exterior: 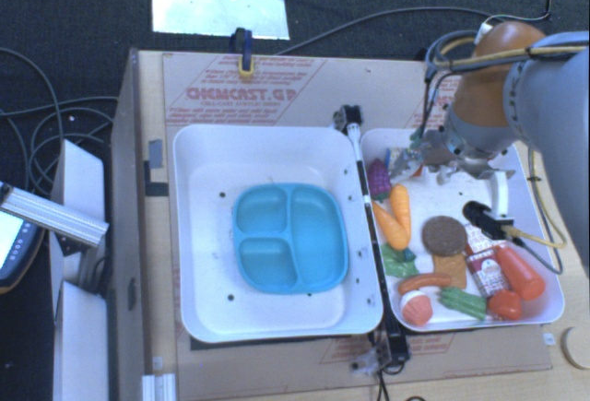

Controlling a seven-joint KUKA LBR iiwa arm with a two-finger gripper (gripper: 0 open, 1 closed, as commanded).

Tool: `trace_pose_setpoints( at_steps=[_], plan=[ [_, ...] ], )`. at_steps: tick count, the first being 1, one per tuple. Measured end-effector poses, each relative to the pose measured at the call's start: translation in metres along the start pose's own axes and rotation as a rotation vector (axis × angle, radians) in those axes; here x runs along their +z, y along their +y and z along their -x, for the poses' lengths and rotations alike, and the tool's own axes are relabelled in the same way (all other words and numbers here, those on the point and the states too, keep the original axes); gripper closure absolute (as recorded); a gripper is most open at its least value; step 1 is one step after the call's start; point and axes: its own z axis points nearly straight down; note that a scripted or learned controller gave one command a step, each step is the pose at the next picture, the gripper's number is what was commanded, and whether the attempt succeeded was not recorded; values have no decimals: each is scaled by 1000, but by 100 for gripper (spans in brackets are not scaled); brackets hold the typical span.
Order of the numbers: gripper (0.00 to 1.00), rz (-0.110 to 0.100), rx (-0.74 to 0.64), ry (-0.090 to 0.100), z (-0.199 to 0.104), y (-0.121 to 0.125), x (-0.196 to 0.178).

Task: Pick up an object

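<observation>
The tool (433, 159) hangs low over the back of the right bin (544, 302), just beyond the carrot (399, 204); whether it is wide or narrow I cannot tell. Nothing looks lifted, so the pick remains undone.

Left bin (198, 298): white. Plate (289, 238) inside it: light blue. Right bin (544, 298): white. Its contents: two orange carrots (395, 215), brown round patty (443, 236), purple item (379, 177), red ketchup bottle (505, 266), green pieces (463, 301). Arm (544, 90): grey with orange band.
</observation>
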Motion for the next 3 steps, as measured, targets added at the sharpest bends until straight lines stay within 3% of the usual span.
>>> trace_pose_setpoints(
  at_steps=[1, 2, 3],
  plan=[
    [0, 7, 7, -12, 4, -23, 27],
    [0, -2, 2, 2, -9, -45, 34],
    [0, -6, -1, 3, -5, 31, 34]
  ],
)
